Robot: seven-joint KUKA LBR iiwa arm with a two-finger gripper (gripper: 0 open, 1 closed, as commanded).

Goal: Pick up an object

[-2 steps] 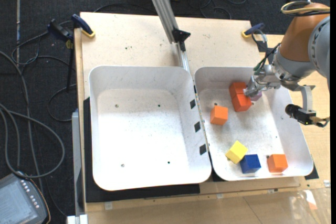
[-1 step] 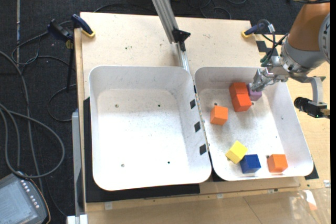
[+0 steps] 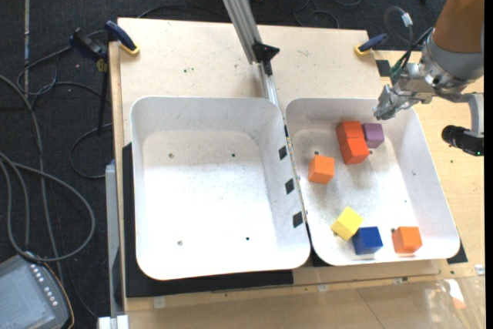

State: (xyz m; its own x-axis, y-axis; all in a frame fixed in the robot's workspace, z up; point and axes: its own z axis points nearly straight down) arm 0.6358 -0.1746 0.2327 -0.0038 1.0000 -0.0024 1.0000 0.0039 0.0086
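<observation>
tool [image 3: 383, 110]: hangs over the right bin's [image 3: 431, 189] far rim, just above the purple block [image 3: 373, 134]; can't tell if it's spread or pressed together, holds nothing visible
target: purple block looks nearest, sits against the red-orange block [image 3: 352, 141] in the bin's far part
step: approach for a pick, not yet done
how: drop straight down, straddle purple on its free sides, avoid wedging against the red-orange neighbour; lone orange block [image 3: 321, 168] is probably an easier grab
count right bin: 1 purple, 1 red-orange, 2 orange (second [image 3: 406, 240]), 1 yellow [image 3: 347, 223], 1 blue [image 3: 367, 240]; 6 blocks
bins: 2, left bin [image 3: 150, 166] beside it on the surface [image 3: 192, 58]
</observation>
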